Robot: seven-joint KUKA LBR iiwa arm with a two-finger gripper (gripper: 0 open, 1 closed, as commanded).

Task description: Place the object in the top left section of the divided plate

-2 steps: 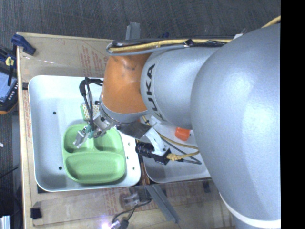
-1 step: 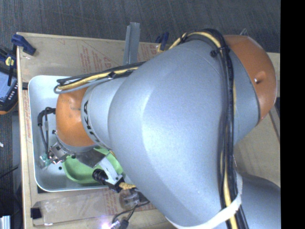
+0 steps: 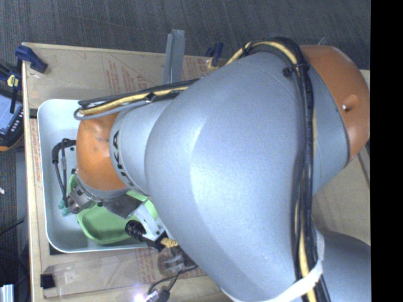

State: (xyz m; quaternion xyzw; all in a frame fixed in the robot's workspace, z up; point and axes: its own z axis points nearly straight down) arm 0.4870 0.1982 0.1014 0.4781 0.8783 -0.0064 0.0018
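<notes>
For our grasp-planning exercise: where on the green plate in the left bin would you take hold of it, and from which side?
Judging from what shows, grip the green plate at its raised near rim, coming down from above: that curved lip at the left bin's lower end is exposed, while the arm covers the rest.

Robotics lab bench, wooden board (image 3: 113, 74) (printed markings), blue clamps (image 3: 28, 56), white bin (image 3: 47, 168), grey carpet (image 3: 94, 11) behind

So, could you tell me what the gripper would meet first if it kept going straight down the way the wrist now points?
Probably the green divided plate lying in the left white bin. The wrist hangs right over it, but the arm hides the gripper's tip, so which section lies underneath cannot be told.
</notes>
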